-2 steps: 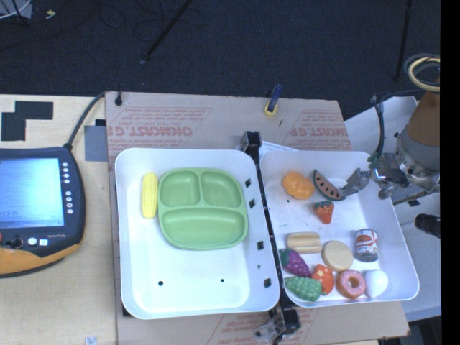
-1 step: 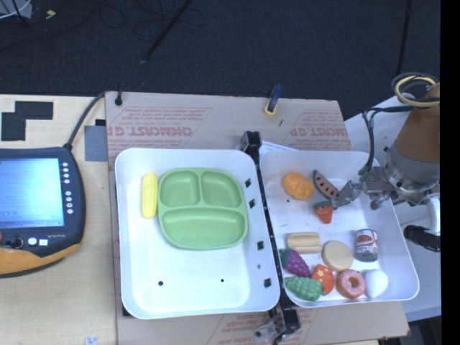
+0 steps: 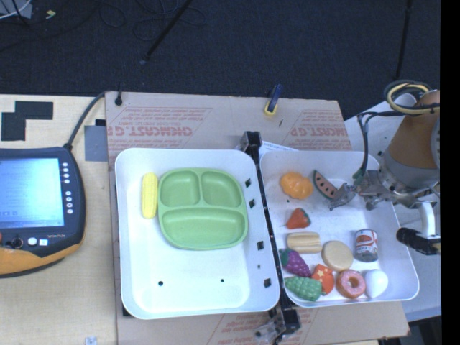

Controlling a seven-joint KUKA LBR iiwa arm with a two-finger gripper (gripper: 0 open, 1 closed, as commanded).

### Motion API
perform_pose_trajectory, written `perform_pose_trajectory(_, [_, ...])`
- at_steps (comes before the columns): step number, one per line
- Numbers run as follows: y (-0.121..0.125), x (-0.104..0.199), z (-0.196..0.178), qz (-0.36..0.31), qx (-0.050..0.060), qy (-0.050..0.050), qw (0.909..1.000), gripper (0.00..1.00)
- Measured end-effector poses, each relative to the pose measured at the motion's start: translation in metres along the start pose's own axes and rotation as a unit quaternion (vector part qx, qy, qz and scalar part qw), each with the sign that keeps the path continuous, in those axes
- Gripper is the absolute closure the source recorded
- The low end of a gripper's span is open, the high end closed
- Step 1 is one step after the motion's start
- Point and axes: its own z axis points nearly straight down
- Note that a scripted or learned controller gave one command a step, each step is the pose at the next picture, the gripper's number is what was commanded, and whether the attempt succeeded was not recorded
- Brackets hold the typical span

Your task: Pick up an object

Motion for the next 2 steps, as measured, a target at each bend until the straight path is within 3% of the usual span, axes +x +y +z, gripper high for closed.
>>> perform_pose_trajectory(1, [-0.005, 0.001, -0.001, 0.001, 0.009, 0.004, 1.0, 1.0])
perform_pose_trajectory(2, [-0.007, 0.008, -0.059, 0.001, 0.008, 0.004, 1.0, 1.0])
